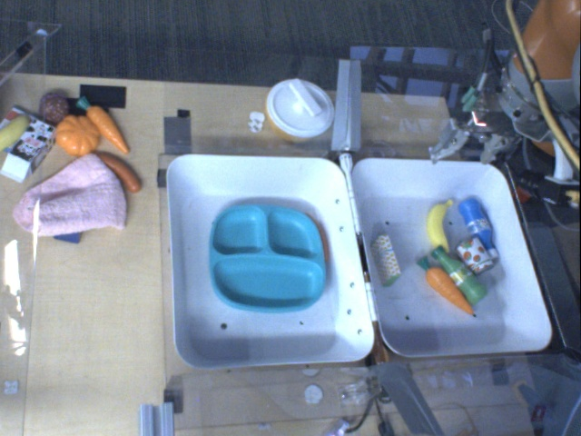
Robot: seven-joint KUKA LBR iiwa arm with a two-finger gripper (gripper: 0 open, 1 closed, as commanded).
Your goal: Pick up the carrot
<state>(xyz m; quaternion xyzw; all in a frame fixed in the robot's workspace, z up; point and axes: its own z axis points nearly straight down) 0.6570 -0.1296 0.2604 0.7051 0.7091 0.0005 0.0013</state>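
The carrot (448, 290), orange with a green top, lies in the right bin (517, 334) near its middle and slants toward the front right. A green bottle (460, 277) lies pressed along its far side. My gripper (465, 150) hangs over the back rim of the right bin, well behind the carrot and apart from it. Its fingers are spread open with nothing between them. A second toy carrot (110, 127) lies on the bench at the far left, outside the bins.
The right bin also holds a banana (439, 222), a blue can (474, 217), a small spotted box (477, 254) and a striped cob (388, 260). A blue divided plate (269, 256) sits in the left bin (186, 271). A pink cloth (73, 198) and a white lid (300, 107) lie outside.
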